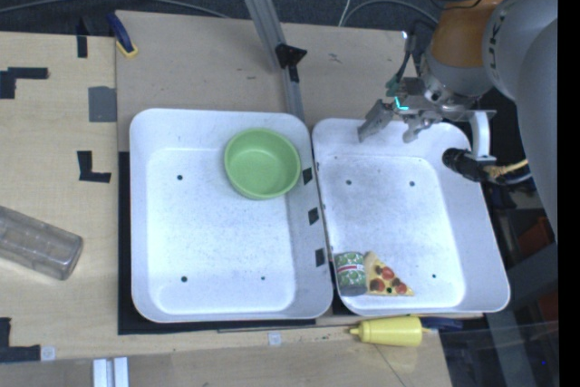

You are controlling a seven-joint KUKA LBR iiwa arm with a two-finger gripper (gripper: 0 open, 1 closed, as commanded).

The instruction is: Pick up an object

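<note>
Nearest, a yellow bottle (391, 331) lies on the surface just outside the right bin's (471, 222) near rim. Inside that rim, at the near left corner, sit a pizza slice toy (385, 276) and a small green packet (350, 272), touching each other, so a clean grasp probably means coming straight down on one, clear of the bin wall. A green bowl (263, 162) rests at the far side of the left bin (154, 222). Farthest, the pincer (391, 124) hovers over the right bin's far rim, spread apart and holding nothing, well apart from the toys
</note>
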